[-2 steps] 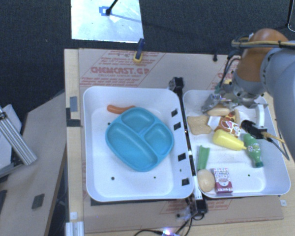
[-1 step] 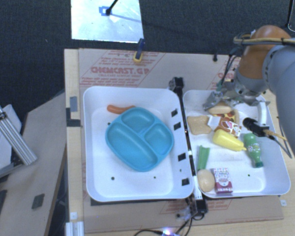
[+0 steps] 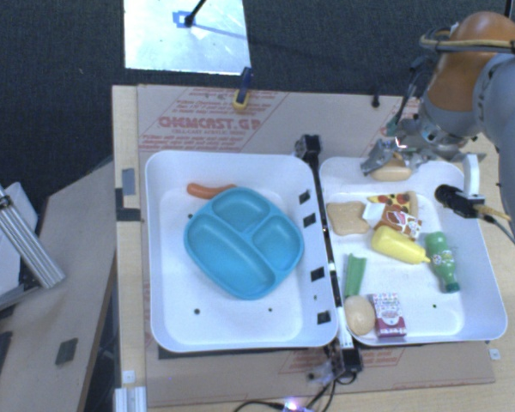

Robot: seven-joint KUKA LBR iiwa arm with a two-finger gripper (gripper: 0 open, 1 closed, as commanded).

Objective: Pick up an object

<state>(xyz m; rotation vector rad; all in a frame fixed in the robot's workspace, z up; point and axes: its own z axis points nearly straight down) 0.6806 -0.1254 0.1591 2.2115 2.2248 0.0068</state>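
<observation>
My gripper (image 3: 380, 161) hangs at the far edge of the right bin (image 3: 476, 316), directly over the left end of a tan bread roll (image 3: 396, 173). It looks to be touching or almost touching the roll. Closer to me in the same bin lie a toast slice (image 3: 347, 219), a pizza slice (image 3: 397, 202), a yellow bottle (image 3: 398, 245), a green bottle (image 3: 442, 263), a green stick (image 3: 354, 274), a round tan piece (image 3: 358, 314) and a small red carton (image 3: 389, 314).
The left bin (image 3: 167, 316) holds a blue divided plate (image 3: 243, 241) and an orange sausage (image 3: 209, 190) behind it. A black divider (image 3: 319, 230) runs between the bins. The grey arm with its orange band (image 3: 481, 37) comes in from the upper right.
</observation>
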